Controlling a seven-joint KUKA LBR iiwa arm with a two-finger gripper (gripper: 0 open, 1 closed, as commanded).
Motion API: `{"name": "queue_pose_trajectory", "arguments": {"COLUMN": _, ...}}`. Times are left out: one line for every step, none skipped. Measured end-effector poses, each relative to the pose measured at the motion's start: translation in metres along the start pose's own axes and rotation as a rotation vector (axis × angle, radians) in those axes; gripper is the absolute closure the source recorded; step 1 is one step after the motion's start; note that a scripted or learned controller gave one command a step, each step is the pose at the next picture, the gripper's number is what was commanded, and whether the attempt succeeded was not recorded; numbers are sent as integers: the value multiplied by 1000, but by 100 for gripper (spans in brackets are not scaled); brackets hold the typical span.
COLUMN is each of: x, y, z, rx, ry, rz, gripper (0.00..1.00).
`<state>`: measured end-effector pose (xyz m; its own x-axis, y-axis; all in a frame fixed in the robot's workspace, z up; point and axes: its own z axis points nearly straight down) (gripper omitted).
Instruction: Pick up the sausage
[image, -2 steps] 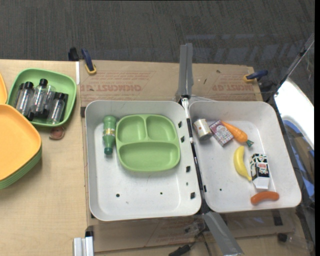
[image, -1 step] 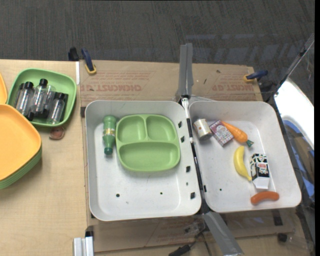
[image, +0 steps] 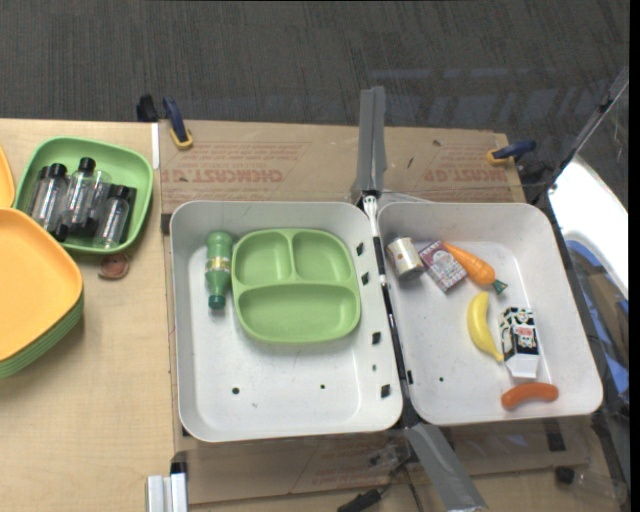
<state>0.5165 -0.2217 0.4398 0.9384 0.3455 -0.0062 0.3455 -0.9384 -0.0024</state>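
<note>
The sausage (image: 529, 395) is a short orange-red curved link lying flat near the front right corner of the right bin (image: 450, 385). Just behind it, almost touching, lies a small white carton with black cow patches (image: 520, 340). A yellow banana (image: 483, 325) lies to the left of that carton.
The right bin also holds a carrot (image: 472, 264), a pink packet (image: 443, 267) and a silver can (image: 404, 256) toward its back. The left bin (image: 280, 395) holds a green divided plate (image: 296, 284) and a green bottle (image: 218, 268). Orange plates (image: 35, 295) and a green tray of bottles (image: 85, 195) sit on the bench at left.
</note>
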Motion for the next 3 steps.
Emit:
{"name": "queue_pose_trajectory", "arguments": {"x": 25, "y": 9, "z": 0, "rx": -2, "ry": 1, "rz": -13, "gripper": 100}}
{"name": "queue_pose_trajectory", "arguments": {"x": 18, "y": 7, "z": 0, "rx": 0, "ry": 1, "rz": -58, "gripper": 100}}
{"name": "queue_pose_trajectory", "arguments": {"x": -19, "y": -7, "z": 0, "rx": 0, "ry": 0, "rz": 151, "gripper": 100}}
